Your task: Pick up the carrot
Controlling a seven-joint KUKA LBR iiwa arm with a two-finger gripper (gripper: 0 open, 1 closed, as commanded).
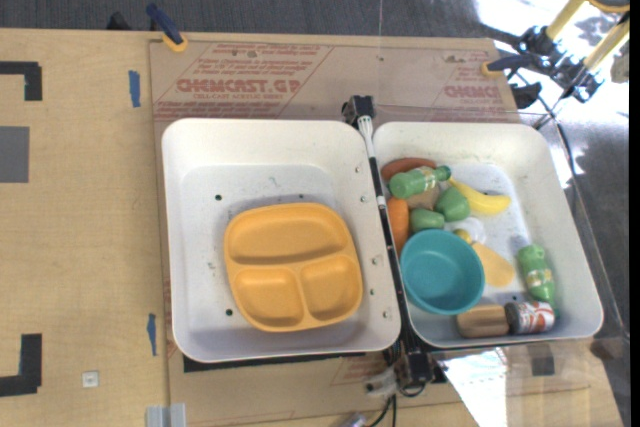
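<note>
From my seat I cannot tell whether the pincer is released or clenched, so I start with the bins.

The carrot [398, 220] lies in the right bin [565, 205], hard against its left wall. It is a short orange piece, partly tucked under its neighbours. The rim of a teal bowl [441, 271] touches its near end, and a small green vegetable [427, 220] lies just beside it on the right. Above it a green bottle with a yellow label [417, 182] lies tilted, with a reddish-brown sausage [408, 165] behind that, near the far wall. A yellow banana [480, 199] stretches out to the right, with another green piece [452, 203] against it. A pale yellow wedge [493, 265] lies right of the bowl, and a second green bottle [534, 267] is near the right wall. A brown container with a red and white end [505, 319] lies on its side along the near wall.

The left bin [190, 215] holds a yellow-orange divided plate [292, 265] with three compartments, sitting flat. Both bins rest on a cardboard sheet with red print [250, 80] — that sheet lies on the wooden desk [80, 215].
</note>
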